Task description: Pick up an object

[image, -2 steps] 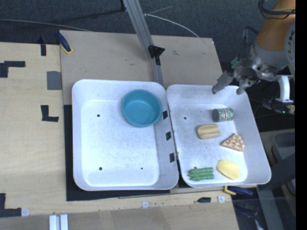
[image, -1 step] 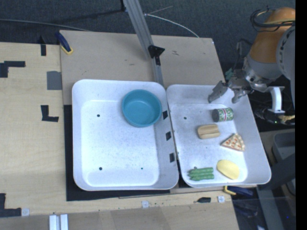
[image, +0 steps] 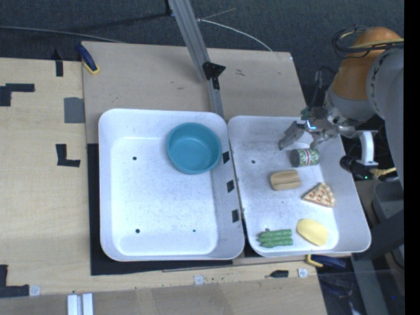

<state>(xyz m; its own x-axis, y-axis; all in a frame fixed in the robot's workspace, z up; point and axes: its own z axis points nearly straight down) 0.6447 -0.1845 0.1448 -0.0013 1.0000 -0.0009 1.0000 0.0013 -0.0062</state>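
Note:
My gripper [image: 307, 136] hangs over the back of the right bin [image: 252, 143], its fingers spread open and nothing between them. Just in front of it a small green and white can [image: 305, 157] lies on its side on the bin floor. Nearer the front of this bin lie a tan bread roll [image: 285, 180], a pizza slice [image: 319, 195], a yellow lemon-like piece [image: 312, 231] and a bunch of green beans [image: 274, 237]. A blue bowl [image: 193, 147] stands at the back right of the left bin [image: 131, 195].
A slanted metal pole [image: 193, 38] rises from the bench behind the wall between the two bins. The arm's grey body and orange band [image: 367, 58] fill the space right of the right bin. Black clips [image: 230, 186] sit along the wall between the bins.

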